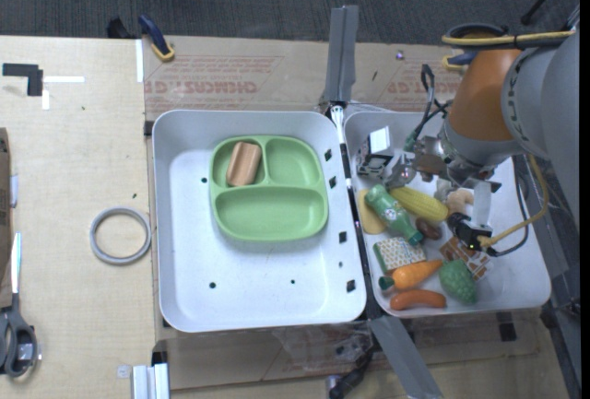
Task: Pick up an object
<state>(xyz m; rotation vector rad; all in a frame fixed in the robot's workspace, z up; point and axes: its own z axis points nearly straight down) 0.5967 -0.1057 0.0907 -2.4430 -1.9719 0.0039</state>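
Corn cob (419,202) lies among toy foods in the right bin (525,296). Just left of the gripper (403,169); its state I cannot tell.

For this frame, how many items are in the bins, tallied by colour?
Green: 4, the divided plate, bottle, broccoli-like toy, small round piece
Orange: 2, the carrot, sausage-like piece
Yellow: 1, the corn cob
Tan: 1, the bread roll
Total: 8, leaving out small pieces too cluttered to identify.
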